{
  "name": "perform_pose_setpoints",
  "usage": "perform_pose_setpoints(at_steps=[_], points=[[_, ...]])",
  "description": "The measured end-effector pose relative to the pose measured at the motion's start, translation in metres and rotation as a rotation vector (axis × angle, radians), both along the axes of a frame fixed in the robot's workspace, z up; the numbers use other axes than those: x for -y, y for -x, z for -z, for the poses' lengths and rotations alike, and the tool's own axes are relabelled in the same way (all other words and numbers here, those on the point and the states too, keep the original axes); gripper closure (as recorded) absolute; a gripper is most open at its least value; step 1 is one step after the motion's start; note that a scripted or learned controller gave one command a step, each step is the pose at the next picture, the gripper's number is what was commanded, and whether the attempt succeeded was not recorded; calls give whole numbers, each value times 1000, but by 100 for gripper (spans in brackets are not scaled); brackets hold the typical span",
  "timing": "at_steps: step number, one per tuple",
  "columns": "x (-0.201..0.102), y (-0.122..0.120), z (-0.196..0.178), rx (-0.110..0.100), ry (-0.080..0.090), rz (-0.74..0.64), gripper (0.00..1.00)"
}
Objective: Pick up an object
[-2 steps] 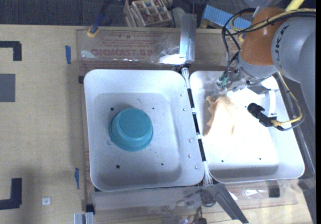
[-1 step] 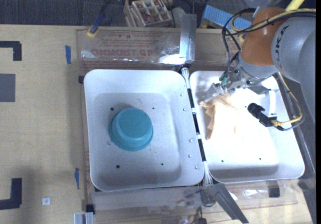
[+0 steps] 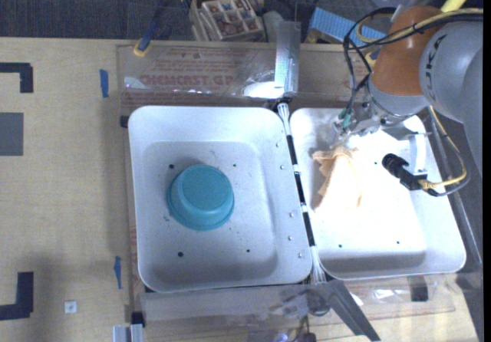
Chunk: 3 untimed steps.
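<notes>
A limp tan, cloth-like object [image 3: 337, 175] lies in the right bin [image 3: 399, 256], near that bin's left wall. My gripper [image 3: 347, 127] hangs just above the object's upper end, at the back of the bin, under the grey arm with its orange band [image 3: 403, 57]. Glare on the bin floor hides whether the gripper touches the tan object. An upturned teal bowl [image 3: 201, 195] sits in the middle of the left bin [image 3: 153, 133], far from the gripper.
A black part with a yellow cable [image 3: 406, 170] hangs off the arm over the right bin. The ridge between the bins [image 3: 298, 179] runs just left of the tan object. Boxes and clutter [image 3: 230, 3] stand behind the bins.
</notes>
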State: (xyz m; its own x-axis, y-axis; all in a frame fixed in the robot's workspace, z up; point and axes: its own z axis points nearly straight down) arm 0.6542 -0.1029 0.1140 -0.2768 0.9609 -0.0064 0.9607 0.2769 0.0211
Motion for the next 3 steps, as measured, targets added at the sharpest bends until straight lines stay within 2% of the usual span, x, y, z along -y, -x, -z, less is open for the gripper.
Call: perform_pose_setpoints(at_steps=[1, 2, 3], points=[[0, 0, 0, 0, 0, -1, 0], [-1, 30, 25, -12, 3, -140, 0], [2, 28, 13, -6, 5, -135, 100]])
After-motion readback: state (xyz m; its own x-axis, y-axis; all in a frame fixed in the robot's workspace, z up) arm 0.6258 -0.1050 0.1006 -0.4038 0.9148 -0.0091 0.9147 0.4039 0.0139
